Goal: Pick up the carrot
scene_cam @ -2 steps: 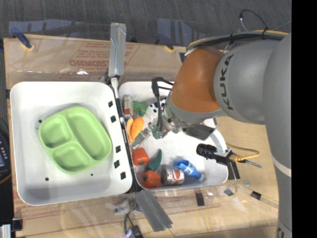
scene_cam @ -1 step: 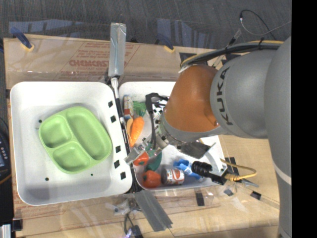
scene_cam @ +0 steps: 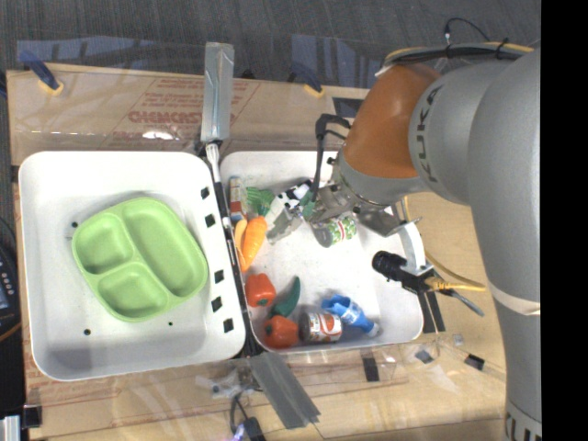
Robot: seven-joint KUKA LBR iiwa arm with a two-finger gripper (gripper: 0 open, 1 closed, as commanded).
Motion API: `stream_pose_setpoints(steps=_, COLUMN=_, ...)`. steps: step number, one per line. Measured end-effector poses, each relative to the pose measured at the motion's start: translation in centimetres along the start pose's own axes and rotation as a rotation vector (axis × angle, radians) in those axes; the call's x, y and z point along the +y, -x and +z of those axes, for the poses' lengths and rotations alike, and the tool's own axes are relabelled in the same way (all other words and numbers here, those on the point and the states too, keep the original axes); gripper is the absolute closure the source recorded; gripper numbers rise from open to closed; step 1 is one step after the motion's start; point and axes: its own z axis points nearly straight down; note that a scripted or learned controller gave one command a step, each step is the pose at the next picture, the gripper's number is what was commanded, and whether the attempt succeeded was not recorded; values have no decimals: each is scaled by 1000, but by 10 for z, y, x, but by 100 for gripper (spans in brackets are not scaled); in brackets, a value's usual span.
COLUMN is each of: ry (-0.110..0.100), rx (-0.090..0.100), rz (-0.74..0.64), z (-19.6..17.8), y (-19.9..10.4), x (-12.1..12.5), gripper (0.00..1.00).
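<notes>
One gripper (scene_cam: 292,211) is hanging low in the right bin (scene_cam: 404,324); you cannot tell its state. Your carrot (scene_cam: 252,238) is lying just left of it, against the bin's left wall, above a red pepper (scene_cam: 260,289). A green tray (scene_cam: 139,257) is sitting in the left bin (scene_cam: 55,338).

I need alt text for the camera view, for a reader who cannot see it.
The grey arm's tool hovers over the right bin, just right of the carrot, among toy food and small cans. The left bin holds a green divided plate.
</notes>
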Motion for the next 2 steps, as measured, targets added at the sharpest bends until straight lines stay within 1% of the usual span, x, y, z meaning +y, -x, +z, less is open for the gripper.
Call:
stream_pose_setpoints(steps=1, ry=1, rx=1, rz=-82, z=-1, y=-17, x=41, gripper=0)
stream_pose_setpoints(steps=2, ry=0, rx=2, rz=-206, z=100, y=12, x=1, gripper=0)
